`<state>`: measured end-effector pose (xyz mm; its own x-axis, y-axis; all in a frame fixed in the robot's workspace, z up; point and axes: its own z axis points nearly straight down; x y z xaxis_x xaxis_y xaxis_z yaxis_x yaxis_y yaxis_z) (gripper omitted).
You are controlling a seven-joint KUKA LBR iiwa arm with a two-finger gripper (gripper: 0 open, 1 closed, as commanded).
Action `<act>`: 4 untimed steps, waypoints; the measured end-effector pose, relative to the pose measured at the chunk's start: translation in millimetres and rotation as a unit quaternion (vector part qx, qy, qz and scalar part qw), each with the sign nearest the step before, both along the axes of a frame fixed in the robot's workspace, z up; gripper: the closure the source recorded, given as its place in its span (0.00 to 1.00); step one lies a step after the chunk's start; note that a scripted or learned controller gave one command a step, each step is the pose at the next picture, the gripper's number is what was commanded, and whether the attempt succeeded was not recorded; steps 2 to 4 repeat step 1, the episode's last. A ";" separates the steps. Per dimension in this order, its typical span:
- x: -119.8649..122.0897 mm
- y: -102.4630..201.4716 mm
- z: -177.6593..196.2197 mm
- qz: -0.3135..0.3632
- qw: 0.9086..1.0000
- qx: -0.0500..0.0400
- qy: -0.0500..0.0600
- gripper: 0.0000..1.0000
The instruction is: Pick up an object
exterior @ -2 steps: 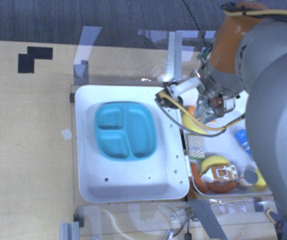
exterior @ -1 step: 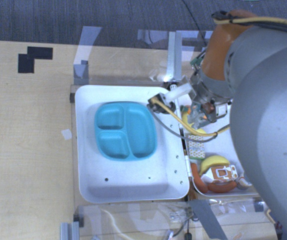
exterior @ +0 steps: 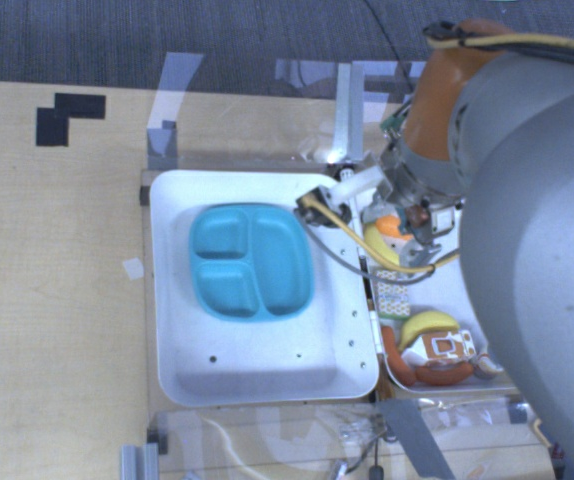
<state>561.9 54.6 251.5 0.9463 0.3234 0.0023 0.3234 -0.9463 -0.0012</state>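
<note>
My gripper [exterior: 414, 211] hangs low over the back left of the right bin [exterior: 459, 280], under the orange band of the arm. Just below it lies a yellow and orange toy [exterior: 385, 240], close to or touching the gripper; I cannot tell which. Nearer the front of that bin are a patterned white piece [exterior: 392, 297], a yellow banana-shaped thing [exterior: 427, 322], a small carton with orange print [exterior: 451, 346] and a red sausage-shaped thing [exterior: 419, 372]. The grey arm hides the right half of this bin.
The left bin [exterior: 169, 298] holds a blue divided plate [exterior: 252, 261] lying flat near its middle. A yellow cable [exterior: 339, 224] loops from the wrist over the wall between the bins. Wooden bench lies to the left, with metal frame posts at the back.
</note>
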 end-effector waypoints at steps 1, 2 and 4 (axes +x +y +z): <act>21.0 70.3 -26.1 -0.008 1.000 0.001 0.000 0.00; 21.0 70.3 -26.1 -0.008 1.000 0.001 0.000 0.00; 21.0 70.3 -26.1 -0.008 1.000 0.001 0.000 0.00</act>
